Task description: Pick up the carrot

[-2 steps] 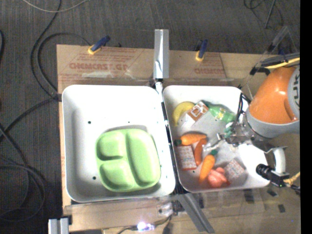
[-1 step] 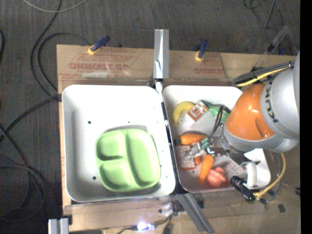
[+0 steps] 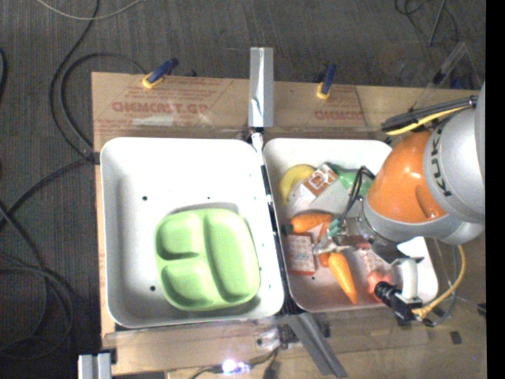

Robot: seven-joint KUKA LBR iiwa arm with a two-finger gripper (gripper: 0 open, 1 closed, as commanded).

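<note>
2 white bins: left bin (image 3: 126,212) has 1 green divided tray (image 3: 207,259); right bin (image 3: 418,287) has 1 carrot (image 3: 342,275), 1 yellow fruit (image 3: 298,180), some packets. Gripper (image 3: 335,239) just above carrot, finger state can't tell

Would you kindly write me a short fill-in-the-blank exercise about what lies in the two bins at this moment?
1. The green tray with compartments lies in the ____ bin of the camera view.
2. The carrot lies in the same bin as the ____ banana.
3. The arm wears an ____ band above its wrist.
4. The gripper hangs over the ____ bin.

Missing words: left; yellow; orange; right
</note>
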